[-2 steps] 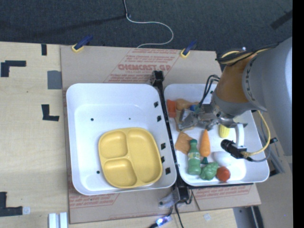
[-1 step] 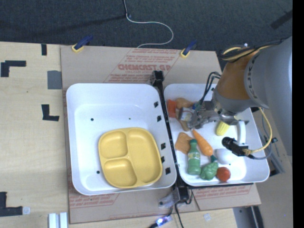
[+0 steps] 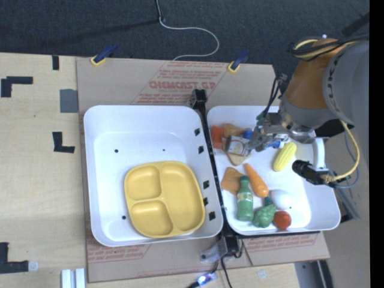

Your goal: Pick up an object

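A red tomato [image 3: 282, 219] sits in the near corner of the right bin [image 3: 321, 218], just beside a knobbly green broccoli piece [image 3: 263, 215] and a green bottle [image 3: 244, 200] lying lengthwise. Behind them lie a smooth tapered orange carrot [image 3: 257, 181], a tan bread-like piece [image 3: 230, 180] and a small white rounded item [image 3: 280, 198]. A ridged yellow corn cob [image 3: 284, 156] rests tilted toward the right wall. The gripper [image 3: 259, 138] hangs low over the bin's far middle, above a small label-wrapped can [image 3: 236, 144] and an orange piece [image 3: 217, 133]; whether the jaws are open or closed cannot be told. The left bin [image 3: 105, 125] holds a glossy yellow compartment plate [image 3: 163, 198] with rounded corners near its front right, with bare white floor behind and left of it. Both bins sit on brown cardboard [image 3: 174, 83] on the tabletop.
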`<state>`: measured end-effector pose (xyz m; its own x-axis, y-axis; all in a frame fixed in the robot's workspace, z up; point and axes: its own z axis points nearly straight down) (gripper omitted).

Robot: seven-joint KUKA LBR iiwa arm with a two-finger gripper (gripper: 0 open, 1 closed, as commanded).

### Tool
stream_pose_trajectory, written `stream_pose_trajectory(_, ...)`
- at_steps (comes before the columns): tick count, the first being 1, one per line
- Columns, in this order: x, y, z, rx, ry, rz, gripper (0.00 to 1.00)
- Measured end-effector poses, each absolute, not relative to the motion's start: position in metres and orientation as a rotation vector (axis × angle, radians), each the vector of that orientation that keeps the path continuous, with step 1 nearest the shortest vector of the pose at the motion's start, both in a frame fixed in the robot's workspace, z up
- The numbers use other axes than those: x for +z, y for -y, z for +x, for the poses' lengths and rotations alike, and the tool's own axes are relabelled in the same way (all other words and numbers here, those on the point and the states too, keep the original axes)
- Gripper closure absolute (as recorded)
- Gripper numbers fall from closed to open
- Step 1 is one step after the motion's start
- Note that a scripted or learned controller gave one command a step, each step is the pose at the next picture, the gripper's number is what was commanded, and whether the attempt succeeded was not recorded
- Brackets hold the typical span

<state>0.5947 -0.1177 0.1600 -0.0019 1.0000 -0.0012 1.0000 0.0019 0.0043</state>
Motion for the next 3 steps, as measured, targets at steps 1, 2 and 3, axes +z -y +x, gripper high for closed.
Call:
stream_pose_trajectory(1,0.218,0.111,0.603,0.005,-2.221,2.216,1.00)
stream_pose_trajectory(2,0.224,0.110,0.603,0.000,-2.224,2.220,1.00)
stream_pose_trajectory(3,0.214,0.054,0.598,-0.001,-2.229,2.218,1.00)
